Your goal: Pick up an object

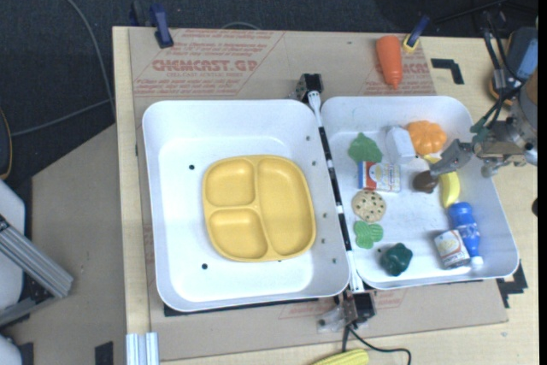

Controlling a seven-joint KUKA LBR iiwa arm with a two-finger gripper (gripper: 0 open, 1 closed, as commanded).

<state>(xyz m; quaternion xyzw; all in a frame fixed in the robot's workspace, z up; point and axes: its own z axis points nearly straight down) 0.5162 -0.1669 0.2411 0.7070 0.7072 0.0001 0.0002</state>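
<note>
At the right edge of the frame, the gripper is seen spread just above the yellow banana in the right bin; judged light, smooth and curved, it is best pinched across its middle.

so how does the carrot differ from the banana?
The carrot is orange and lies outside the bins on the bench board. The banana is yellow and lies inside the right bin, among other items and close to the claw. The carrot shows whole; the banana is partly covered. Both are toy foods.
</note>
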